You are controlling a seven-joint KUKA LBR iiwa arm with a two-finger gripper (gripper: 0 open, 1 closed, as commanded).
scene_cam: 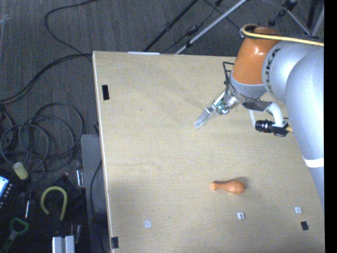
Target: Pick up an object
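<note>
An orange, pear-shaped object (230,186) lies on its side on the tan wooden bench top (158,157), toward the front right, with its narrow end pointing left. My gripper (199,123) hangs over the middle of the bench, well behind the orange object and a little to its left. It slants down and to the left from the orange-banded wrist (251,62). Its thin silver fingers (206,117) look pressed together with nothing between them. The gripper touches no object.
Small black and white markers (240,215) dot the bench near its front right corner, and a black one (106,92) sits at the left edge. Cables, a green hook (54,200) and tools lie on the floor to the left. Tripod legs (221,12) stand behind the bench.
</note>
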